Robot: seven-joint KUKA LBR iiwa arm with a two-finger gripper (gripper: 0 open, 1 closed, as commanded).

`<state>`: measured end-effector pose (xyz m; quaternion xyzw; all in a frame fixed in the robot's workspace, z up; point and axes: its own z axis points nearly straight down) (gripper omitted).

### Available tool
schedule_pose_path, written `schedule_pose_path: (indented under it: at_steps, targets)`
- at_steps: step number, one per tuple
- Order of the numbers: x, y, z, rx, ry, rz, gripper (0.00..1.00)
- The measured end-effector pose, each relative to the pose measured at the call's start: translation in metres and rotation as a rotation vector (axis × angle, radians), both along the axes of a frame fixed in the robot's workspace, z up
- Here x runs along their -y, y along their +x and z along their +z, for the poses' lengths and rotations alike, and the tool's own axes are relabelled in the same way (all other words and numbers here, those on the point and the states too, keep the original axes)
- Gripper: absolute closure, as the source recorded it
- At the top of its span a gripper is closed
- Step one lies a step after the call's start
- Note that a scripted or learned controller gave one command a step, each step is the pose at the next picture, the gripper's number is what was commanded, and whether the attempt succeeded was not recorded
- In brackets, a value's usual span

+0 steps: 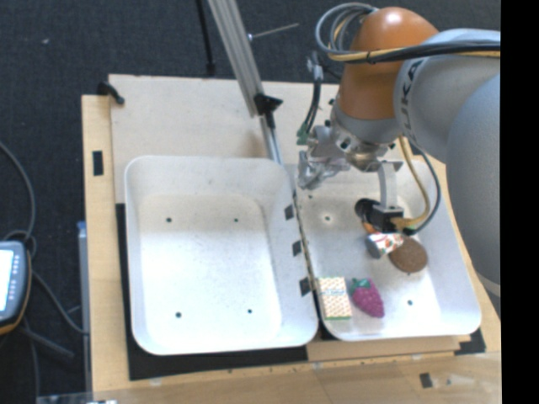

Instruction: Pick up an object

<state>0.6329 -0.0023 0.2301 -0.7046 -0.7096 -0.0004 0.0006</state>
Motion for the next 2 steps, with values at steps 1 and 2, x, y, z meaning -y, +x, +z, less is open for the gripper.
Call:
schedule_pose_path:
  at_steps: [1, 2]
  targets:
    - [-0.044, -0.015, 0.015, -0.001, 0.001, 0.000, 1.00]
    - [-0.091, -0.039, 0.004, -0.001, -0.001, -0.001, 1.00]
